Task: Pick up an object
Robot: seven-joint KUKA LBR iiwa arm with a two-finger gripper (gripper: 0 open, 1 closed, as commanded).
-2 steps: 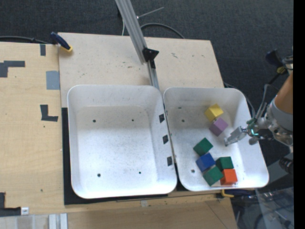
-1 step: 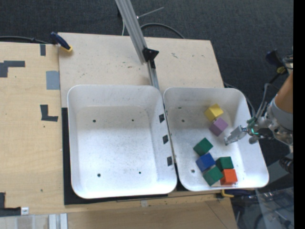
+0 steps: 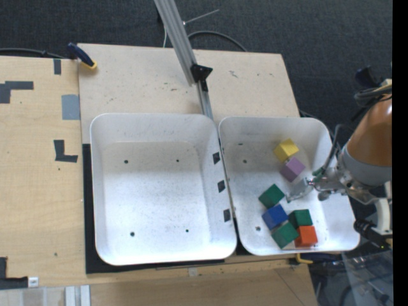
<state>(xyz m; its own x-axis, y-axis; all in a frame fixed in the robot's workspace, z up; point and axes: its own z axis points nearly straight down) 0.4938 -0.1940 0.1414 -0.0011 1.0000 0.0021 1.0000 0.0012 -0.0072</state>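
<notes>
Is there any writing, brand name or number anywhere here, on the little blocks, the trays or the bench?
None can be read.
The coloured cubes, such as the yellow cube and the orange cube, show plain faces.
The two shallow white bins bear dark specks, no letters.
The grey tape pieces on the wooden bench form shapes, not text.
The grey arm with the orange band shows no legible label.

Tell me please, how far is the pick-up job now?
Done: the arm has reached over the right bin, with the tool low beside the purple cube. In hand: nothing is visibly lifted; the yellow cube, the green cubes, the blue cube and the orange cube all lie in the bin. Left: grasp one object and raise it.
</notes>
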